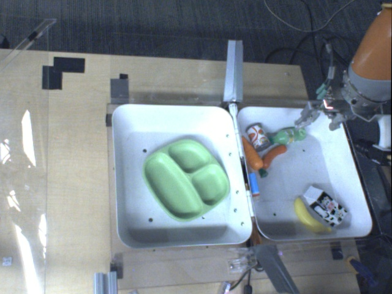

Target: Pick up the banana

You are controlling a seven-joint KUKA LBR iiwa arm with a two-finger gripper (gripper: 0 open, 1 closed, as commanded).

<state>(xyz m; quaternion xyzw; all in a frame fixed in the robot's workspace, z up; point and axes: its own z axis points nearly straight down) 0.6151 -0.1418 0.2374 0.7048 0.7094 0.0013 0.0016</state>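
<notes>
Fingers [310, 115] of the gripper [318, 111] couldn't be judged open or closed, hovering over the right bin's [355, 164] far edge. Banana [308, 215] lay at the near side, touching a black-white carton [326, 206]. Can [257, 135], 2 carrots [261, 156], green vegetable [286, 136] clustered far-left. Smooth green 3-part plate [185, 178] filled the left bin [131, 164].
</notes>
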